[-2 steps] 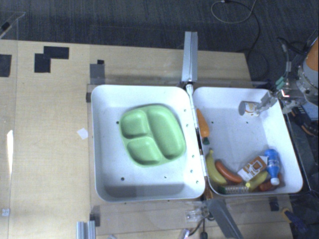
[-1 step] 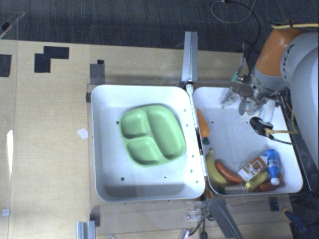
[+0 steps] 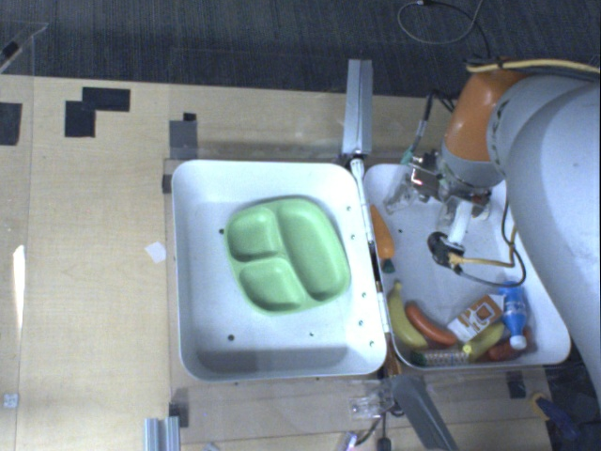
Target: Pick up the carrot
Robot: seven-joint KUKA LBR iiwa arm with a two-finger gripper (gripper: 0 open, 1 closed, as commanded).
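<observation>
The step in hand is, in my judgement, the approach: the carrot (image 3: 380, 235) is not yet taken. It lies on the floor of the right bin (image 3: 418, 275), close along that bin's left wall, about the middle of the wall's length. The pincer (image 3: 404, 194) hangs over the far part of the same bin, near the carrot's far end but apart from it. I cannot tell if the pincer is released or clenched, and nothing is seen in it.

The next move probably calls for going toward the left wall and down. The wall leaves little room on that side, so a grip across the carrot's width may be difficult.

The carrot is slim, orange and long, with its length parallel to the wall. The bananas (image 3: 404, 318) at the bin's near-left corner are near its near end.
</observation>
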